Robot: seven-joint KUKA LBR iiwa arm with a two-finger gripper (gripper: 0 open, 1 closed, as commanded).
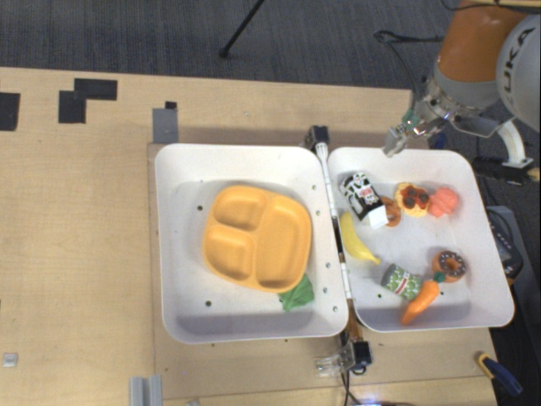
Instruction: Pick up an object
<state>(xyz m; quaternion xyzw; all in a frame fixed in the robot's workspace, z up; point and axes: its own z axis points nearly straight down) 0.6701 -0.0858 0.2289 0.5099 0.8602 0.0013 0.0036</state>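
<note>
Looking down from the single fixed camera: two shallow white bins side by side on a pale wooden bench.

Left white bin point(173, 252): one orange-yellow plastic plate with three compartments point(256, 237), lying slightly askew near the bin's centre; one small green leaf-shaped piece point(297, 294), touching the plate's lower right edge and partly tucked beneath it.

Right white bin point(473, 184): a black-and-white cow-patterned carton point(363, 195), tilted, in the upper left part; a small round pastry with dark red topping point(412, 199) just to its right; a pink-orange strawberry-like toy point(444, 201) beside the pastry; a yellow plastic banana point(357, 240) lying along the bin's left wall; a green can with a printed label point(401, 282), on its side; an orange plastic carrot point(420, 302) near the lower edge, touching or almost touching the can; a chocolate-glazed doughnut with sprinkles point(450, 266) just above the carrot's top.

Arm: grey with an orange band, entering from the upper right. Two-finger gripper point(399, 139) above the right bin's upper rim, apart from every object in it, and nothing is seen between its fingers (their spread is too small and blurred to tell).
</note>
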